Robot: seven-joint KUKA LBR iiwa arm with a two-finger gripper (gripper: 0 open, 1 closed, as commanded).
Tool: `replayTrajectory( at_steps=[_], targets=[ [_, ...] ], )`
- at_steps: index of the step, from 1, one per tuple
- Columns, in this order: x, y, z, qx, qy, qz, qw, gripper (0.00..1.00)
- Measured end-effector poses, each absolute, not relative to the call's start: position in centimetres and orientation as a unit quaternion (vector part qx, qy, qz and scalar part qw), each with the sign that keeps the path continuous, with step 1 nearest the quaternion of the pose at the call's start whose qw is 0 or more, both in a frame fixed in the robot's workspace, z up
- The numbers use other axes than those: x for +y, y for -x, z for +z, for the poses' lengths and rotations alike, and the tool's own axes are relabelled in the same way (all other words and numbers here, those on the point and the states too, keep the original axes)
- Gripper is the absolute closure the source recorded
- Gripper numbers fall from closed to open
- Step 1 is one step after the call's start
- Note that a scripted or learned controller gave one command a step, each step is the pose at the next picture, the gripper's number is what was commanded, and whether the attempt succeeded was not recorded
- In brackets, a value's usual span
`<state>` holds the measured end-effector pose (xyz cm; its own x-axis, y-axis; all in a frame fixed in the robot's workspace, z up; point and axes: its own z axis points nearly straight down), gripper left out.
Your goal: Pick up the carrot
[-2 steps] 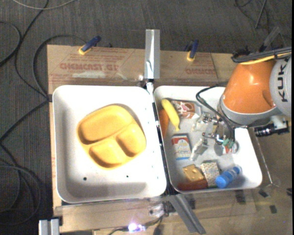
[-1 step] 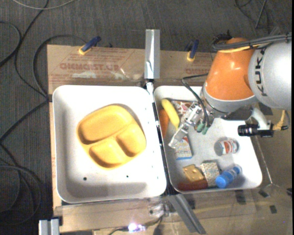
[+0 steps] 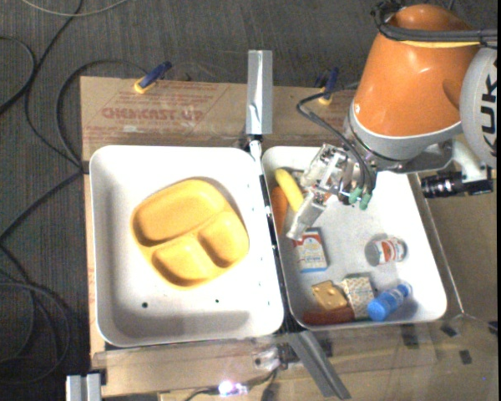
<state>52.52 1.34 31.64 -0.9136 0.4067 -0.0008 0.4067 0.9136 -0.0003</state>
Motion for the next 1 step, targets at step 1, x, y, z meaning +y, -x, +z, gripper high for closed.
replayTrajectory(
  at_steps=[1],
  targets=[
    [7.62,-48.61,33.11,0.997,-0.076,0.0004,0.000,0.00]
  ],
)
